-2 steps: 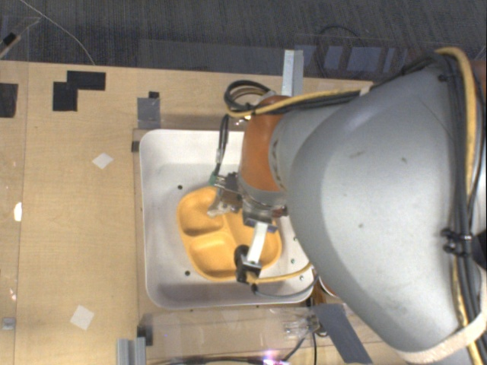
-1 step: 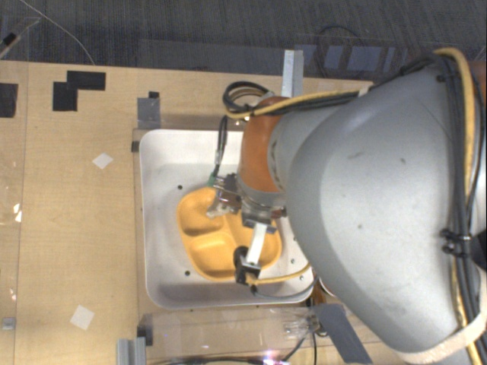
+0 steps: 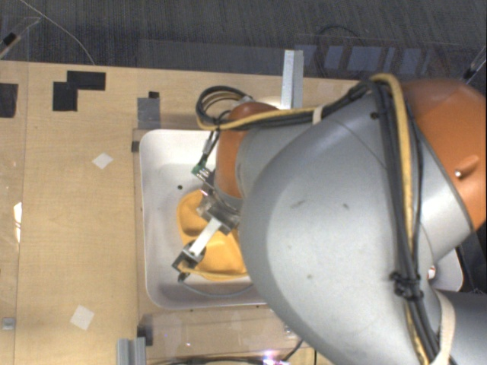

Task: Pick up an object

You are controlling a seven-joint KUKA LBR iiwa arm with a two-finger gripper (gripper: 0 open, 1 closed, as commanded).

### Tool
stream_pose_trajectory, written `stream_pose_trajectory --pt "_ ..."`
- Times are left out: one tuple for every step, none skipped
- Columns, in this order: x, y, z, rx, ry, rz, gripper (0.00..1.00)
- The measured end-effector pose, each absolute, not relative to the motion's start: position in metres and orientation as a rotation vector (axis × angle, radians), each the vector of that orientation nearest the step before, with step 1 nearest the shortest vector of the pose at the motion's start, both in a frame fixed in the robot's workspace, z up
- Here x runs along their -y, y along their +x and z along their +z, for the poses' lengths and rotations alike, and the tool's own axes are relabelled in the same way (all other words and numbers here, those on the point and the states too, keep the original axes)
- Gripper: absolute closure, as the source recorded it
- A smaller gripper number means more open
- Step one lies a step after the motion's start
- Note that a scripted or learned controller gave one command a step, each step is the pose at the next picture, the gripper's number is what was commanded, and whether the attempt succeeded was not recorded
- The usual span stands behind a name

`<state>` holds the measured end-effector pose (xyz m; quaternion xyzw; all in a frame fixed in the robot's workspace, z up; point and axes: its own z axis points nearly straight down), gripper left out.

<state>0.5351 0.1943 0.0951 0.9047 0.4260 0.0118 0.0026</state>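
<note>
1. Camera view: the jaws are seen low inside the white bin point(image 3: 156, 204), close to its lower-left corner as viewed. They reach down at a slant, and whether they are apart or together cannot be told.
2. A yellow object point(image 3: 189, 213) lies on the bin's floor, just beside and beneath the jaws. Whether it is touched by them cannot be made out.
3. The yellow object is partly covered by the wrist. Its visible part spreads from the bin's middle toward the bin's lower rim.
4. The bin's right side is covered by the grey arm point(image 3: 342, 242), with the orange band point(image 3: 449, 143) seen well to the right of the bin.
5. A loop of black cable point(image 3: 217, 101) is held just above the bin's upper rim.
6. The bin is borne by a pale wooden table point(image 3: 68, 226). A grey bracket point(image 3: 149, 113) is fixed at the bin's upper-left corner, and a grey post point(image 3: 293, 74) stands beyond its upper rim.
7. Black shapes point(image 3: 76, 88) are marked on the table up and to the left of the bin.
8. Two small white squares point(image 3: 103, 160) lie to the left of the bin.
</note>
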Motion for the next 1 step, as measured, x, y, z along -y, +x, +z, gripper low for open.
stream_pose_trajectory --pt "-0.1356 0.4888 0.1762 -1.409 2.808 0.012 0.00"
